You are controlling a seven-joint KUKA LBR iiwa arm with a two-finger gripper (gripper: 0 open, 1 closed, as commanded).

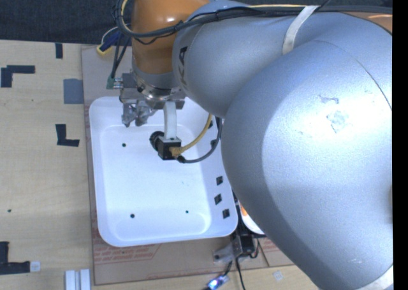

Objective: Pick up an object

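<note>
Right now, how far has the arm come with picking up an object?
Done: the arm has reached over the white bin, its claw low near the bin's far end. In hand: I see no object between the claw's parts. Left: the whole pick, since no object is visibly grasped or lifted.

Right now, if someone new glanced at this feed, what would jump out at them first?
The huge grey arm fills the right half of the view, its orange band standing out at top centre. Below the band, the gripper hangs over the far end of the white bin, with a small black part on a yellowish cable beside it.
</note>
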